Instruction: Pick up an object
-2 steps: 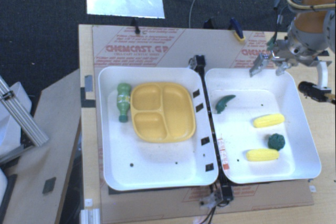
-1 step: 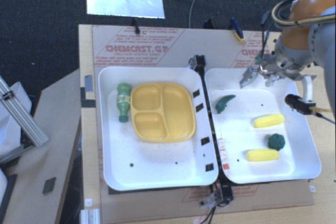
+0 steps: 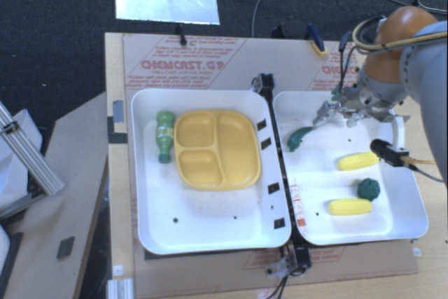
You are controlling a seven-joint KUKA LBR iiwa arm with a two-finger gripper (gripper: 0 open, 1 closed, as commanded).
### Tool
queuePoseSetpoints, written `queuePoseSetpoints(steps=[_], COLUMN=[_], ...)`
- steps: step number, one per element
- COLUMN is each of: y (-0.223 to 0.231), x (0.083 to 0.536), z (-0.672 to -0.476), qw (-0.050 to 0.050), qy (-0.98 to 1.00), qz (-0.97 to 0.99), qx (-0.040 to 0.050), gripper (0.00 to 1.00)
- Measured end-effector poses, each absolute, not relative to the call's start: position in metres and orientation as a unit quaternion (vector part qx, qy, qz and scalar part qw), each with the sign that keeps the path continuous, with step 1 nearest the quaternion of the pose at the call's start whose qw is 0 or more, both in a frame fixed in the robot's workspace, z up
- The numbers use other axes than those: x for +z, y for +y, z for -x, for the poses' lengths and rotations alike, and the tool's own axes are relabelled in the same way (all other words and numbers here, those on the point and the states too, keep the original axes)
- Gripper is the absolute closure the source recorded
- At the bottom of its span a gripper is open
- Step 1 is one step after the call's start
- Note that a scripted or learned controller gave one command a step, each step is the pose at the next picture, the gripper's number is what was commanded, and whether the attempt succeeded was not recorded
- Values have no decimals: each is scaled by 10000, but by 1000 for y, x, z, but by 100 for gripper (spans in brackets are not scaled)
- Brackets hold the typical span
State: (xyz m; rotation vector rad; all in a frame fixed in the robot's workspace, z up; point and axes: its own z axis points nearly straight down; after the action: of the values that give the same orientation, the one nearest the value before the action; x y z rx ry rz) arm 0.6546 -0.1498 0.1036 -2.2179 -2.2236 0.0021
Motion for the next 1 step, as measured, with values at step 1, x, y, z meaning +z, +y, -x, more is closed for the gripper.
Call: queuePoseSetpoints(steps=[1], y=[-151], x=[88], z=[-658], qw=[-45], qy=[-7084], qz=[7058], qx=[-18], gripper=[0])
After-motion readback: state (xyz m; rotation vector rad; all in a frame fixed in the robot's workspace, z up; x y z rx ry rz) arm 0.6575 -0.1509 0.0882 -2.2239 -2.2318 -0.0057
